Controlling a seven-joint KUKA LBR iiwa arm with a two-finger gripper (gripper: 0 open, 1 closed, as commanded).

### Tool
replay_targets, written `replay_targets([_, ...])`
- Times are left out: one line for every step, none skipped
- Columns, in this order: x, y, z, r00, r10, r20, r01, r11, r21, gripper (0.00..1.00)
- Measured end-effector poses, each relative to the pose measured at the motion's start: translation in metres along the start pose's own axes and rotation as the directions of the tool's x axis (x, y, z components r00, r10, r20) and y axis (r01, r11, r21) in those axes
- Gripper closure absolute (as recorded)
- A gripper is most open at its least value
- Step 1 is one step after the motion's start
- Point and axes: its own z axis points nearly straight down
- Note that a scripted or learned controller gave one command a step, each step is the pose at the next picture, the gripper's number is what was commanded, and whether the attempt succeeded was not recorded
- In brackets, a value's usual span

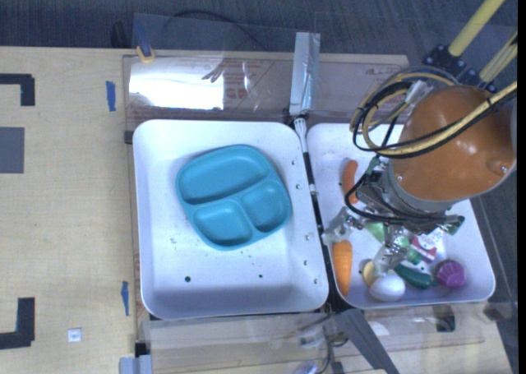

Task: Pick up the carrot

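Carrot (342,264) lies in the right bin (481,278), tight against that bin's left wall and close to its front left corner, long axis running front to back with the pale stem end pointing away from the front edge. You can see it whole; nothing covers it. A second orange piece (350,177) sits further back along the same left wall, partly hidden by cables, so you may be looking at another carrot or a similar toy.

Your arm (448,146) hangs over the middle of the right bin, its orange band filling much of that side. The hand (393,242) points down just to the right of the carrot, above a cluster of toys near the front edge: a white egg (386,287), a green piece (413,276) and a purple piece (450,273). The fingers are buried in metal parts and clutter, so you cannot tell whether they are spread or pressed together, and nothing is clearly caught between them. The carrot rests on the bin floor, apart from the hand.

In the left bin (156,282) a blue tray (234,196) with three compartments sits near the centre, slightly turned. Both bins rest side by side on the surface (57,224), near its right edge.
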Motion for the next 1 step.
replay_targets([0.0157,-0.0034,-0.0001,0.983,-0.184,-0.002,0.184,0.983,-0.002,0.0])
